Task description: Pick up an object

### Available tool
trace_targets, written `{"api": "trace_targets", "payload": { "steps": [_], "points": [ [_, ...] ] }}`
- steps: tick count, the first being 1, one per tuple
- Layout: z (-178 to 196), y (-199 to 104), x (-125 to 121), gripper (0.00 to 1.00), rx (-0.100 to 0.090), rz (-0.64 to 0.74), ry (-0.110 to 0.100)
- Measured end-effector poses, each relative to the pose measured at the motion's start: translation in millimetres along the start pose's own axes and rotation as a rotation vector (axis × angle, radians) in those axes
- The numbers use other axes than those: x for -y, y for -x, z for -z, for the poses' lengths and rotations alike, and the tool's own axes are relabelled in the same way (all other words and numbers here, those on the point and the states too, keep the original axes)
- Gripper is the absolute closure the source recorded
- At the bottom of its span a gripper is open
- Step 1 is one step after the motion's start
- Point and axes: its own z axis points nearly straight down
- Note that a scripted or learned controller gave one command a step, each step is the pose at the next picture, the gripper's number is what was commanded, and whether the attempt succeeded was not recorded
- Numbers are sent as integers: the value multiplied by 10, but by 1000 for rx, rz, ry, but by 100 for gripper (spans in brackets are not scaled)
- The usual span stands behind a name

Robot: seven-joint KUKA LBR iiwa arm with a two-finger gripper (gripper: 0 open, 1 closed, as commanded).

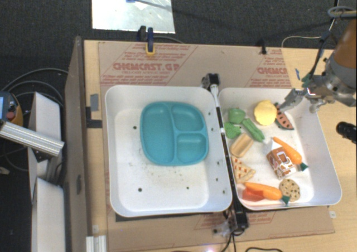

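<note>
The right bin holds several toy foods: a yellow lemon, a watermelon slice, green vegetables, a bun, a pizza slice, a carrot, a brown carton, a cookie and an orange pepper. My gripper hangs over the far right part of this bin, just right of the lemon and above the watermelon slice. Its two fingers are spread open with nothing between them.
The left bin carries a teal divided plate. A raised divider runs between the two bins. Cardboard lies under both bins, and cables and a metal rail sit off the bench at the left.
</note>
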Motion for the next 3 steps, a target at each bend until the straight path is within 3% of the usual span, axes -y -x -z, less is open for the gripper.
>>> {"api": "trace_targets", "payload": {
  "steps": [1, 2, 3],
  "points": [
    [-1140, 124, -254, 0, -2, 0, -8],
    [-1403, 95, -712, 0, -2, 4, 7],
    [-1382, -100, -398, 0, 2, -2, 19]
  ]
}}
